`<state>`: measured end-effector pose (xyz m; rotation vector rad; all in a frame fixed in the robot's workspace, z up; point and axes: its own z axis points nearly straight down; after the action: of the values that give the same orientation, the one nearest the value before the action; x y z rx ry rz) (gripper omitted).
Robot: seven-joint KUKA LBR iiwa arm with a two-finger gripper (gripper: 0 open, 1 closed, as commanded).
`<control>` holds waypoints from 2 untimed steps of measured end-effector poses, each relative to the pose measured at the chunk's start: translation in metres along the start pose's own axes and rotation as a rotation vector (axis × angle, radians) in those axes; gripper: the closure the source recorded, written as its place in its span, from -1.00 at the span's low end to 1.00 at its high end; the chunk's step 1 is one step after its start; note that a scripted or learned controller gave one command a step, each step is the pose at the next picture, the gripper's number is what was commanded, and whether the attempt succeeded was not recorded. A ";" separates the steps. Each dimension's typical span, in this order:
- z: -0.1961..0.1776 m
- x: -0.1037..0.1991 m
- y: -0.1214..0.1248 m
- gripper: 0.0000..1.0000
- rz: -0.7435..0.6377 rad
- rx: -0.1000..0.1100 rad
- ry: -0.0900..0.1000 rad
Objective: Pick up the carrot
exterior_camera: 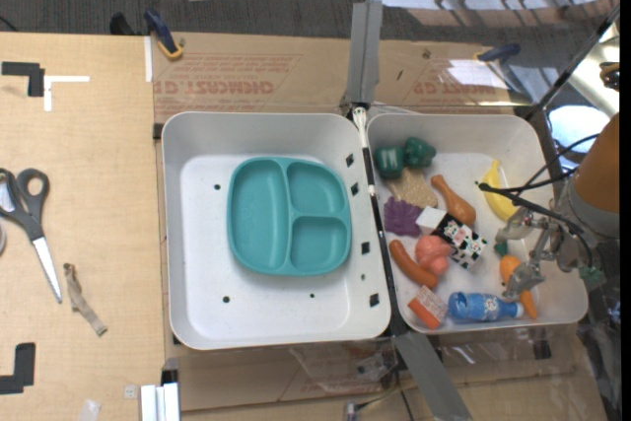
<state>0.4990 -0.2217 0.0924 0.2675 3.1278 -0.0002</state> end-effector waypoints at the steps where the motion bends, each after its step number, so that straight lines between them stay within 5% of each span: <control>1: -0.010 -0.002 0.002 1.00 -0.006 0.000 -0.004; 2: -0.103 0.027 0.040 1.00 -0.018 -0.001 0.000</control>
<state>0.4792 -0.1775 0.1957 0.2394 3.1302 0.0005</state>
